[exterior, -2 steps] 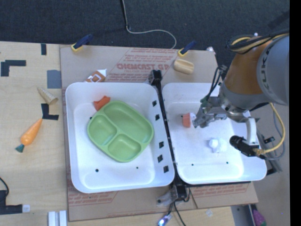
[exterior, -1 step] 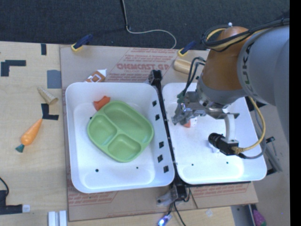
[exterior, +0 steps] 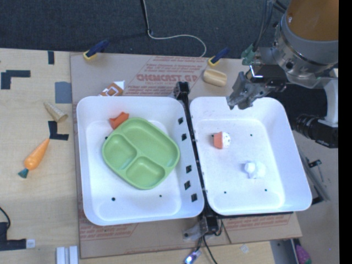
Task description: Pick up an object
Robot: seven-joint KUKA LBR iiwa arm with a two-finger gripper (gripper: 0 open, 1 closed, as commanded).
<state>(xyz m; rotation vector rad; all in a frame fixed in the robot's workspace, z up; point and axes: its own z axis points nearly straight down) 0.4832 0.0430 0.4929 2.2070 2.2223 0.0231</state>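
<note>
The right bin [exterior: 275,197] has much bare white floor; its far rim runs just under the claw [exterior: 241,100], which hangs over the bin's far-left corner, near the divider between the bins. Whether the claw is apart or together cannot be told from this slant. A small orange-and-white object [exterior: 221,140] lies on the floor below and slightly left of the claw, apart from it. A small white object [exterior: 251,169] sits nearer the bin's middle. The left bin [exterior: 93,202] holds a green divided plate [exterior: 141,153].
</note>
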